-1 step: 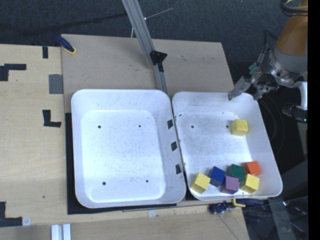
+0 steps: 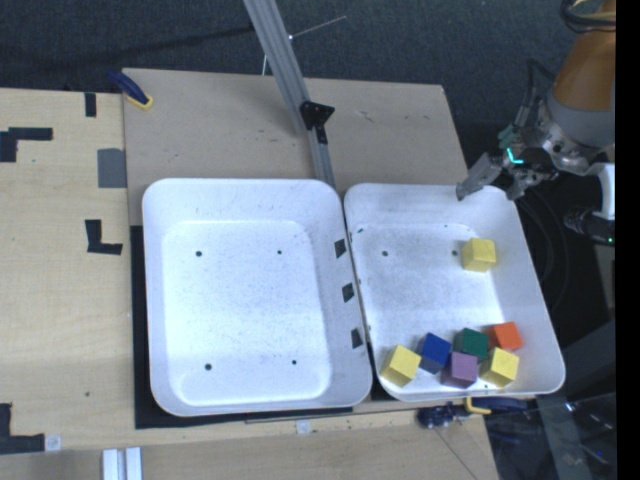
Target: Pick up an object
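The right bin (image 2: 400,218) holds several small cubes. One yellow cube (image 2: 479,254) lies alone near its far right side. Along the near edge cluster a yellow cube (image 2: 402,364), a blue cube (image 2: 435,351), a green cube (image 2: 470,344), a purple cube (image 2: 463,368), an orange cube (image 2: 507,335) and another yellow cube (image 2: 502,366). My gripper (image 2: 495,183) hovers over the bin's far right corner, beyond the lone yellow cube. It is open, with nothing between its fingers.
The left bin (image 2: 240,298) sits beside the right one, its rim touching. A slanted metal pole (image 2: 285,58) crosses the bench behind the bins. A blue-and-yellow clamp (image 2: 131,88) lies at the far left, another (image 2: 450,415) below the right bin.
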`<control>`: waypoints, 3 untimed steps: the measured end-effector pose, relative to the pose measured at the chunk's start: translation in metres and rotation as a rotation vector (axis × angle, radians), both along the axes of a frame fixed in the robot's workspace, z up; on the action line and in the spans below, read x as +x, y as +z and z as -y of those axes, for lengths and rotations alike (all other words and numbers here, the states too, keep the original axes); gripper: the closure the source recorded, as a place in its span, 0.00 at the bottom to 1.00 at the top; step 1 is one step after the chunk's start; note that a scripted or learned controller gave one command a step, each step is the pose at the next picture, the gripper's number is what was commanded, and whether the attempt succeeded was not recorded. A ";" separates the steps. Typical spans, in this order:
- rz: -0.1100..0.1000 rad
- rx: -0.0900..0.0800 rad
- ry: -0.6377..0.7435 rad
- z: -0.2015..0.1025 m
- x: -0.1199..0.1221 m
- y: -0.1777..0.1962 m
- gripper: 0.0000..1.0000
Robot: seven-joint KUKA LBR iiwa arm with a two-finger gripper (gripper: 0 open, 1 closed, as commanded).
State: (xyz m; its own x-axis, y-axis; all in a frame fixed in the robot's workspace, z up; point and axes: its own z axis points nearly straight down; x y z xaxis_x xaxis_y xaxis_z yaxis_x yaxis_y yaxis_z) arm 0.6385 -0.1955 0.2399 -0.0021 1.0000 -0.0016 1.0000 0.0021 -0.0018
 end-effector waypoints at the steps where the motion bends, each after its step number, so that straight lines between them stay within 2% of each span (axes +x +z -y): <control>1: -0.003 0.001 0.000 -0.004 -0.001 -0.044 0.00; 3: -0.005 0.001 0.000 -0.014 -0.001 -0.147 0.00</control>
